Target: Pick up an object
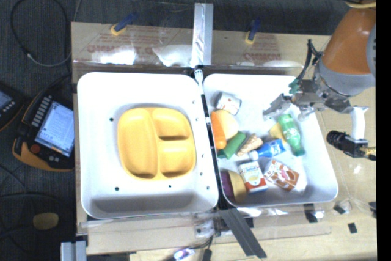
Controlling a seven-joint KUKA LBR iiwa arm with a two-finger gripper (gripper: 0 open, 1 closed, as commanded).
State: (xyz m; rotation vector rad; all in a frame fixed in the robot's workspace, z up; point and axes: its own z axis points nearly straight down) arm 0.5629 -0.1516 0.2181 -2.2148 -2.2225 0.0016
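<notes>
The right bin point(317, 183) holds several toy groceries: a green bottle point(292, 135), a blue packet point(271, 148), a red and white carton point(282, 175), a small milk carton point(251, 175), an orange fruit point(222, 126), a green vegetable point(233, 143), a bread piece point(249, 144), a white and red item point(227, 102) and a dark purple item point(227, 182). My gripper point(292, 106) hangs over the bin's upper right part, just above the green bottle. Nothing shows between its fingers.
The left bin point(98, 101) holds a yellow divided tray point(156, 142). A metal divider post point(202, 33) stands behind the bins. A teach pendant point(49, 131) and cables lie on the floor at the left. Black fittings point(346, 142) sit right of the right bin.
</notes>
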